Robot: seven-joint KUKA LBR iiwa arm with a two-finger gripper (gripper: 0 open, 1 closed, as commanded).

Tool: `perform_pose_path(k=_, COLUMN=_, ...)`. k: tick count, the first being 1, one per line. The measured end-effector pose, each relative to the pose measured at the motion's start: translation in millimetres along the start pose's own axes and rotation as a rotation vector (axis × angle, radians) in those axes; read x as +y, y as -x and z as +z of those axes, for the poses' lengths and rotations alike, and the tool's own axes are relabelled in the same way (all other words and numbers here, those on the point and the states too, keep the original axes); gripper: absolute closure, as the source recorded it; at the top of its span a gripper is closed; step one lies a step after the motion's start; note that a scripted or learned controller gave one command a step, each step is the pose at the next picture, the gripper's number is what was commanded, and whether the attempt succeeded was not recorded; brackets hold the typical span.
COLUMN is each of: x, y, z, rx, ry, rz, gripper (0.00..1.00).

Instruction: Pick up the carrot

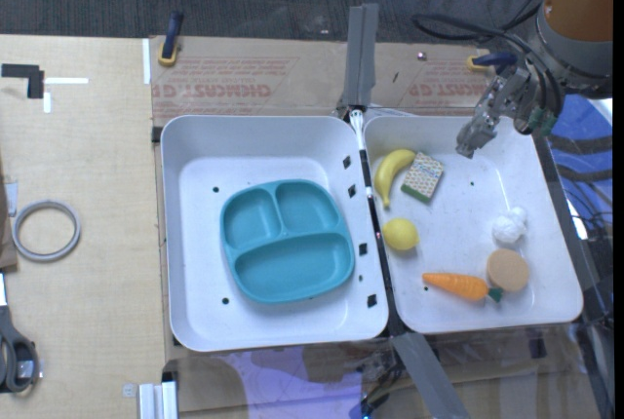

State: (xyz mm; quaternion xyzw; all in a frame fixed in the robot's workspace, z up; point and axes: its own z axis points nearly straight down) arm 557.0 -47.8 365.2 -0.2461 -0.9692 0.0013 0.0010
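An orange carrot [456, 285] with a green stub lies flat near the front of the right bin [546, 212], pointing left. My gripper [475, 136] hangs over the bin's back edge, well behind the carrot and apart from it. Nothing shows between its fingers.
In the right bin also lie a banana [390, 172], a green-and-white sponge block [423, 177], a lemon [400, 234], a white ball [508, 228] and a tan round disc [508, 271] just right of the carrot. A blue divided plate [288, 240] sits in the left bin [185, 212].
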Motion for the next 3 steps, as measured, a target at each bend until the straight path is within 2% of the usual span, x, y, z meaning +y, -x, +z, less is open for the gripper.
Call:
perform_pose_path(k=1, x=-64, y=30, z=-64, rx=-0.004, ry=0.002, rz=-0.401, gripper=1.0)
perform_pose_path(k=2, x=-56, y=13, z=69, rx=0.0, ry=0.004, rz=-0.677, gripper=1.0)
perform_pose_path(k=3, x=-139, y=9, z=-5, rx=-0.006, ry=0.004, rz=-1.18, gripper=1.0)
